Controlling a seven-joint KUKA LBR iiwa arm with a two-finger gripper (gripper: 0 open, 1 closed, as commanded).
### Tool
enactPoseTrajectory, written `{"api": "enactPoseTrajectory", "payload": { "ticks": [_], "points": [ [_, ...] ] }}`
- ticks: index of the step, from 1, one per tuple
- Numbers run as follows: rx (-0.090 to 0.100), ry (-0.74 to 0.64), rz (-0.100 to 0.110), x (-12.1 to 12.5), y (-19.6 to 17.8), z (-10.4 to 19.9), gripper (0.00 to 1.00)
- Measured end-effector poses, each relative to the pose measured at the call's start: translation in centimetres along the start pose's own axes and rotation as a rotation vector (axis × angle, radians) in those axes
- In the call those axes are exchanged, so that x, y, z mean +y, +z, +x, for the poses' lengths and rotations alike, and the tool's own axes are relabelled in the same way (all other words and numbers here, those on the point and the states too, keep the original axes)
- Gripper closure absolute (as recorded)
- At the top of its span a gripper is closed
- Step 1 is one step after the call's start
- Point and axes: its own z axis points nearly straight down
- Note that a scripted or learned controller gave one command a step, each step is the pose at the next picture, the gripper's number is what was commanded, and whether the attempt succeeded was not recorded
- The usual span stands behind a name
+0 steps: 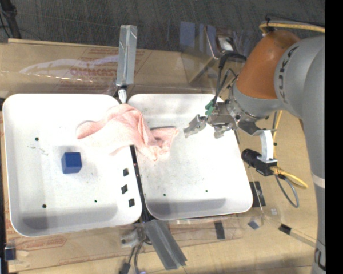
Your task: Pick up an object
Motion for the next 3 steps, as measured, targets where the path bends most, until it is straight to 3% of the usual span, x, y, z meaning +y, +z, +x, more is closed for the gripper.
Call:
{"api": "enactPoseTrajectory", "payload": {
  "ticks": [1,2,3],
  "points": [
    [-0.001,-0.099,0.001,3.7,10.9,6.0,0.0],
    [-0.001,-0.103,0.003,3.7,9.9,6.0,1.0],
    [-0.001,-0.053,-0.003,2.3,1.5,14.5,1.0]
  ]
}}
